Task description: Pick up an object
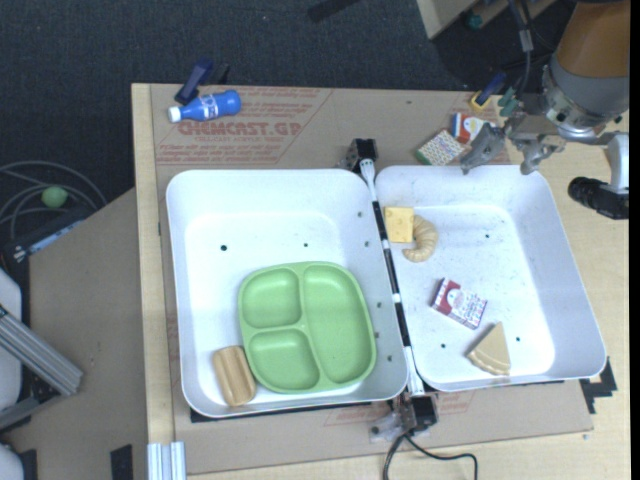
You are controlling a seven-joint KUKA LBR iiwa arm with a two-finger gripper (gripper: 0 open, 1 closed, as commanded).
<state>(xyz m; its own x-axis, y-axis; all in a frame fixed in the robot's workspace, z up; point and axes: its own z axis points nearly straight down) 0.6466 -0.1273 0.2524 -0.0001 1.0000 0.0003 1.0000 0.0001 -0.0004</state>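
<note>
My gripper (498,156) hangs over the far rim of the right bin (560,258), its two fingers spread open with nothing between them. Inside that bin a yellow cheese block (399,224) lies against a small croissant (422,240) near the left wall. Closer to the front lie a red and white packet (459,303) and a tan sandwich wedge (490,350). The left bin (200,228) holds a green divided plate (305,325) and a tan bread slice (233,375) at its front left corner. All of these objects lie well apart from the gripper.
On the bench behind the bins lie a blue and white bottle (205,106) at the far left and a small patterned packet (440,148) just left of the gripper. A black clamp (362,154) sits where the bins meet. The arm's orange band (595,28) rises at top right.
</note>
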